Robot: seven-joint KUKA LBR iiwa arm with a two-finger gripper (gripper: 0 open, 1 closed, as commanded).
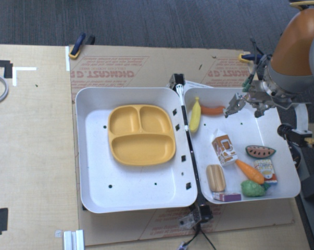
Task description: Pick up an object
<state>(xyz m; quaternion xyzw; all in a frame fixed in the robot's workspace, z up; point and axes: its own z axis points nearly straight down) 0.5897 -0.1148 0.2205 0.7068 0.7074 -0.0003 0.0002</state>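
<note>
My gripper hovers over the back of the right bin, its two fingers spread open with bare white bin floor between them. Just left of it lie a red sausage and a yellow banana against the bin's left wall. Nearer the front are a small carton, a watermelon slice, a carrot, a bread roll, a green vegetable, a small printed box and a purple block. None of them touches the gripper.
The left bin holds a yellow divided plate. A divider with black clips runs between the bins. The arm's orange band fills the upper right. Cardboard lies under both bins.
</note>
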